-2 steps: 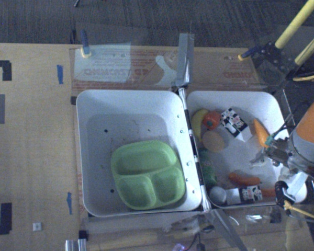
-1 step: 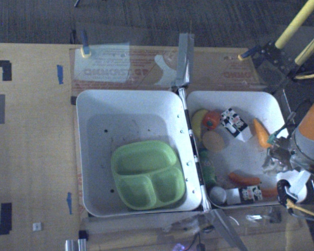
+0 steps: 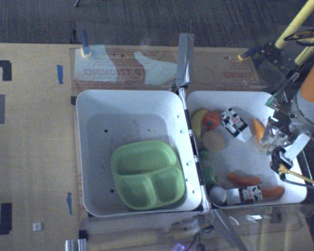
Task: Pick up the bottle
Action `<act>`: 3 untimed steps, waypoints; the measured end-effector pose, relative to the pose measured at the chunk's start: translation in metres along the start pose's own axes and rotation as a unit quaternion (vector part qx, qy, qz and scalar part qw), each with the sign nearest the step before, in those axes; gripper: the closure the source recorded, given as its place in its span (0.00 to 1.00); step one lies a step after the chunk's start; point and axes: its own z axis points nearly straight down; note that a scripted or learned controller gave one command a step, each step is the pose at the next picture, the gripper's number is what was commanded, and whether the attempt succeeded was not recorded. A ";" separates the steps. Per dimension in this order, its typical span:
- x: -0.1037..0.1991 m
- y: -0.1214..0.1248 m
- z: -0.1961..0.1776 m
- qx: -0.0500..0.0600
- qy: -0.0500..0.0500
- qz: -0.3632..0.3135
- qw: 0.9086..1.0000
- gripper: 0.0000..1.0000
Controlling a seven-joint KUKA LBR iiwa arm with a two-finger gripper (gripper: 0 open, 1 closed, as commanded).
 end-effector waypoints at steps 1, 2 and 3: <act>0.033 0.046 -0.175 0.000 0.000 0.240 0.971 1.00; 0.023 -0.016 -0.126 0.002 -0.001 0.328 0.945 1.00; 0.091 -0.066 -0.183 0.000 0.000 0.247 0.969 1.00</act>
